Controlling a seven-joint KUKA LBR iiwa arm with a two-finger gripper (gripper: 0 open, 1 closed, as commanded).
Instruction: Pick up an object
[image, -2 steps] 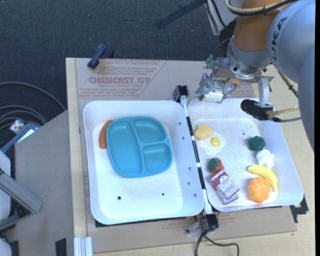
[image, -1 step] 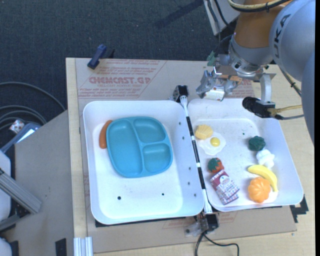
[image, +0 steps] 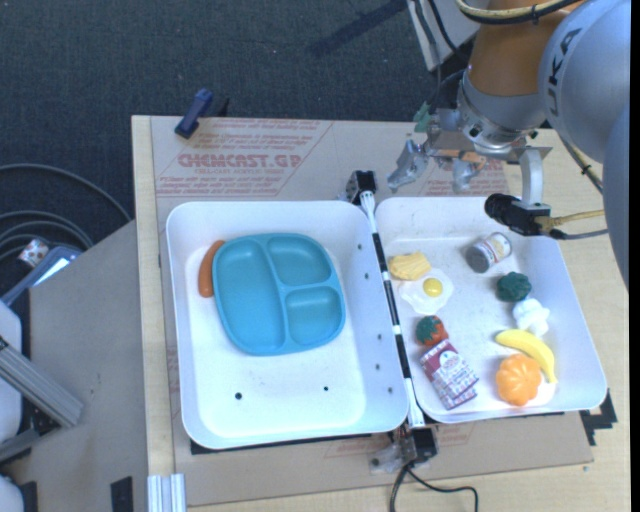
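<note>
2 white bins sit side by side. The gripper (image: 437, 172) hangs above the far edge of the right bin (image: 578, 330), fingers spread and holding nothing. The toy foods lie inside this bin: banana (image: 530, 348), fried egg (image: 429, 291), can (image: 487, 251).

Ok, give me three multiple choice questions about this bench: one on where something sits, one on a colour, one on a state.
1. Where is the banana?
A. left bin
B. right bin
C. on the tray

2. What colour is the divided tray?
A. red
B. white
C. blue

3. How does the can sit?
A. lying on its side
B. upright
C. stacked on the tray

Answers:
1 B: it lies in the right bin near the orange fruit.
2 C: it is light blue against the white left bin.
3 A: its round end faces sideways.
</note>
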